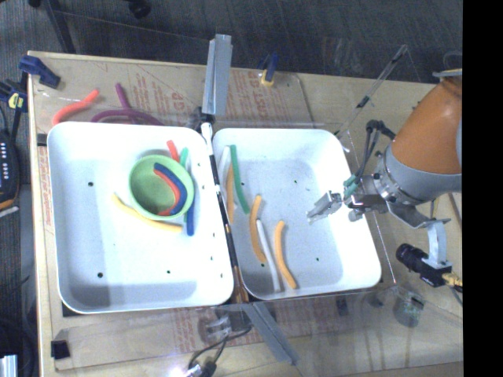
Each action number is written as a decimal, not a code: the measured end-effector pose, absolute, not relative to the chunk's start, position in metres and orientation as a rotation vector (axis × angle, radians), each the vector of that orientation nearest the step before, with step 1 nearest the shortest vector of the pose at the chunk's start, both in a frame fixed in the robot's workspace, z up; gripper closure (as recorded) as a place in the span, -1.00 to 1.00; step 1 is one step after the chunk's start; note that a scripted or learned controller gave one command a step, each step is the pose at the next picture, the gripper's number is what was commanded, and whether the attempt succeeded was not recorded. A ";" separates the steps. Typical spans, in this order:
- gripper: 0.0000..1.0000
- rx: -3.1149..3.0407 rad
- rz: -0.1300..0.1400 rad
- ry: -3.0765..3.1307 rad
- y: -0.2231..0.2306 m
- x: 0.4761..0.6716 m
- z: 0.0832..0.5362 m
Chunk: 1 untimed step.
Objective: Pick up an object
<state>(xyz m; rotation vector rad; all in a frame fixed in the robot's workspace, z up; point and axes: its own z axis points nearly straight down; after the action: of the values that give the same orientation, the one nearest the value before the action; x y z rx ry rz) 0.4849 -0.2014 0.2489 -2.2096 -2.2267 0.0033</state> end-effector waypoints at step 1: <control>-1.00 -2.112 0.002 -2.323 -0.158 0.518 0.092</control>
<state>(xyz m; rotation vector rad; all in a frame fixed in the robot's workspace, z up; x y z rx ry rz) 0.5180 -0.1577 0.0916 -2.1118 -2.3231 0.0025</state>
